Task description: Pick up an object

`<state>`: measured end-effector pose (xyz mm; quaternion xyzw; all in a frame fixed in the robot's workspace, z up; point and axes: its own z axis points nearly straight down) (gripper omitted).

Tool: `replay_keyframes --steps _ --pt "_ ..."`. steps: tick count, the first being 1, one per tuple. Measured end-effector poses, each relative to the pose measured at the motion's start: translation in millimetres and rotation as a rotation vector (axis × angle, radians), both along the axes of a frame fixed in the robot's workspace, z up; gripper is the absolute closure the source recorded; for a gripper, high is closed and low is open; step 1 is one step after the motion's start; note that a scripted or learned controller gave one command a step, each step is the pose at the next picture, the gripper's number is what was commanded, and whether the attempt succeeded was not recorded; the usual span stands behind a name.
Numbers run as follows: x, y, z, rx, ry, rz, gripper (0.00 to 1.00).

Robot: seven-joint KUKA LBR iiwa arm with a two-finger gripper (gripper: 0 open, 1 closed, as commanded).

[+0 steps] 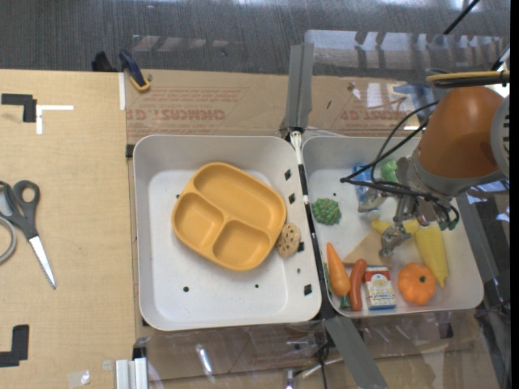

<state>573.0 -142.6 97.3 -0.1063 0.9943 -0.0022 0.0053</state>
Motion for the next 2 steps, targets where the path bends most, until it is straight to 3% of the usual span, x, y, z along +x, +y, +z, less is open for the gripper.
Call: replay_keyframes --steps 1,2 --pt "22.5 -31.7 2.8 0.002 0.005 0.013 0.00" --pt "-35.9 -21.7 -4.9 0.004 0.008 -0.142 0.00"
